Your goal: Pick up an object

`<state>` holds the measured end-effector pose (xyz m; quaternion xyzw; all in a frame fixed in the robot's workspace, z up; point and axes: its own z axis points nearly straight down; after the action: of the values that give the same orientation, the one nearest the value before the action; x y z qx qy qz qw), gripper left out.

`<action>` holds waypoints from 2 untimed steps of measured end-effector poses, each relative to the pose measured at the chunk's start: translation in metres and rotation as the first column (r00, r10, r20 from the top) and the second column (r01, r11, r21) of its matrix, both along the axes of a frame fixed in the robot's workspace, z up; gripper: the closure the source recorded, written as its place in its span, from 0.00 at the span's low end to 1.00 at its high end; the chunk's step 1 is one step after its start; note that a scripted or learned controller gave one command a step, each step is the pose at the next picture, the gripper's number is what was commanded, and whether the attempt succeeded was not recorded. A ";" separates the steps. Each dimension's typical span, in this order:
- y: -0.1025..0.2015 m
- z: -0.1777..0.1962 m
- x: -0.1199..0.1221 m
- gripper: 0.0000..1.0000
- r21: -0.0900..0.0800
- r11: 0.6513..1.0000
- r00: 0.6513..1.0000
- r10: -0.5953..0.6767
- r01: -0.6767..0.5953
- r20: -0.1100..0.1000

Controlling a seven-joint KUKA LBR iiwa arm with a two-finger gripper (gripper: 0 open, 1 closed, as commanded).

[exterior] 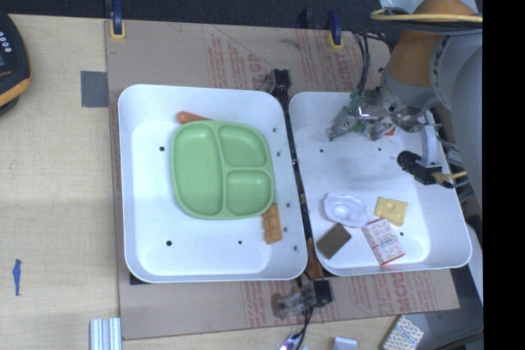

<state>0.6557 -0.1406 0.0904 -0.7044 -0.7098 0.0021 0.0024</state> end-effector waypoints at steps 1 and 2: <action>-0.061 0.093 0.002 0.00 -0.006 1.000 1.000 -0.008 0.008 0.013; 0.006 0.100 0.001 0.00 0.001 1.000 1.000 0.002 -0.002 0.003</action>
<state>0.6568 -0.1346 0.1906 -0.7038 -0.7104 0.0007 0.0019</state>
